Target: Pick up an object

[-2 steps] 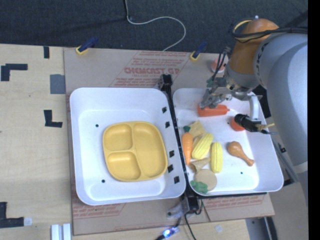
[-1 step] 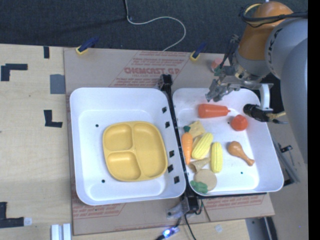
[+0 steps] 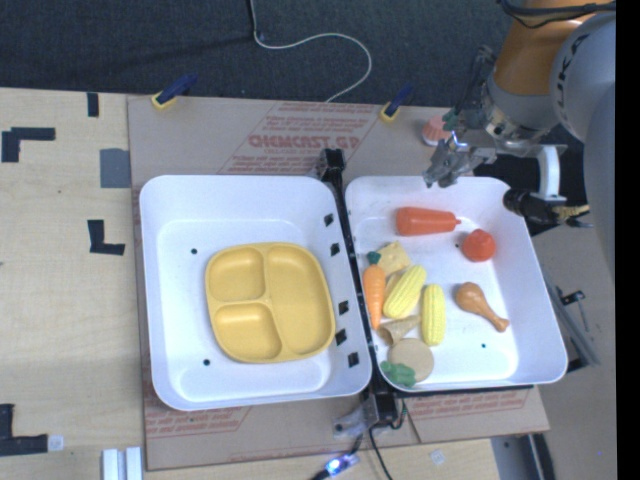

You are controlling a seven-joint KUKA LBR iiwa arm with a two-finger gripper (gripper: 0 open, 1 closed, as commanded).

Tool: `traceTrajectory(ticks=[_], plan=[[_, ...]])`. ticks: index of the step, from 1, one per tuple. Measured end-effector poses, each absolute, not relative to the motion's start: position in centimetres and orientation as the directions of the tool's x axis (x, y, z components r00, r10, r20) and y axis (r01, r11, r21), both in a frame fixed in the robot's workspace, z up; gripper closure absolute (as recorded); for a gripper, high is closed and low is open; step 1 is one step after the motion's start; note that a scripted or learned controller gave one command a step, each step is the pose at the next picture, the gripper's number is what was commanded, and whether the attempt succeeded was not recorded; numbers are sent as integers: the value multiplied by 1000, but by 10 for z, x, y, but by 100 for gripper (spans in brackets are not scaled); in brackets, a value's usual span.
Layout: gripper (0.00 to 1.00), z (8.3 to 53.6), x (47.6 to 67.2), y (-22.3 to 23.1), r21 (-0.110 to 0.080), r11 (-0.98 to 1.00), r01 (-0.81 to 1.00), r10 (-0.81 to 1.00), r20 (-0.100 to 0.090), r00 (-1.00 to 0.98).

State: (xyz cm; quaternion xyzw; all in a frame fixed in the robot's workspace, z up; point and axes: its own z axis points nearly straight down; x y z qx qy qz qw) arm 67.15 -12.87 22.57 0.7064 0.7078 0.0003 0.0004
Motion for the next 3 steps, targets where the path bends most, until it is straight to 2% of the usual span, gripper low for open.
traceTrajectory(ticks=[1, 2, 3], plan=[[100, 213, 636, -86, -7, 4, 1000, 1000, 2, -4], [100, 213, 608, -52, -6, 4, 1000, 1000, 1, -4], [100, 213, 593, -35, -6, 3, 1000, 1000, 0, -3]])
